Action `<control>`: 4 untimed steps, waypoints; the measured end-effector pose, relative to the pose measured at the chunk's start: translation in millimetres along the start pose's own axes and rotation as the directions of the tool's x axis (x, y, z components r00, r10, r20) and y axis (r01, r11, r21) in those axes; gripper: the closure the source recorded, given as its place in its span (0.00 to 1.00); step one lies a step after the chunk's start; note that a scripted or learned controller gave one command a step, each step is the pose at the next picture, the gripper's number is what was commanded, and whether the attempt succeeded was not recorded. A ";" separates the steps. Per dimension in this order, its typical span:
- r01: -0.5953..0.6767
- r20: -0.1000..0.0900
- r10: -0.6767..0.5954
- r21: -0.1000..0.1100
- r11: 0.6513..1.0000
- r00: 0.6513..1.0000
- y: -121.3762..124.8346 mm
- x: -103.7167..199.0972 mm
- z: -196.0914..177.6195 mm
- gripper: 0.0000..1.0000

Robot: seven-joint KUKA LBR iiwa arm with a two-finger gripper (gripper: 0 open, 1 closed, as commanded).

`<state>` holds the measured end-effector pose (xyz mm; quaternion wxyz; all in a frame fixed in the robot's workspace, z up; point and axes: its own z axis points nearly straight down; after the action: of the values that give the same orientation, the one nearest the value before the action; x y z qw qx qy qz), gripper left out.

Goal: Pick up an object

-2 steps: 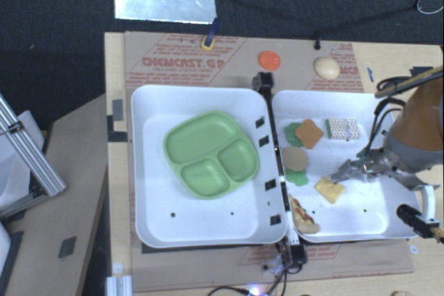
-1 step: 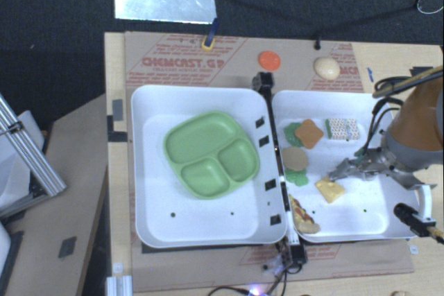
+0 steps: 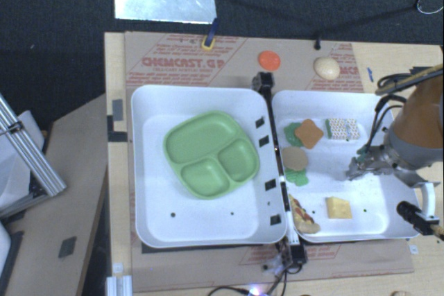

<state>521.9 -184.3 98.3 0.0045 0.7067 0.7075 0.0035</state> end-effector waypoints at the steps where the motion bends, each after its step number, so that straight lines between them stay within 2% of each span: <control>1: 0.003 0.001 -0.003 0.004 1.000 1.000 -0.3 0.9 -63.9 1.00; 2: 0.004 0.001 -0.004 0.004 1.000 1.000 -7.9 -2.1 -119.1 1.00; 3: 0.004 0.000 -0.004 0.008 1.000 1.000 -6.8 -2.3 -126.4 1.00; 4: 0.009 -0.001 -0.009 0.006 1.000 1.000 36.6 39.0 -122.4 1.00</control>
<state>557.1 -145.0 221.1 0.0020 0.7035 0.7106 0.0018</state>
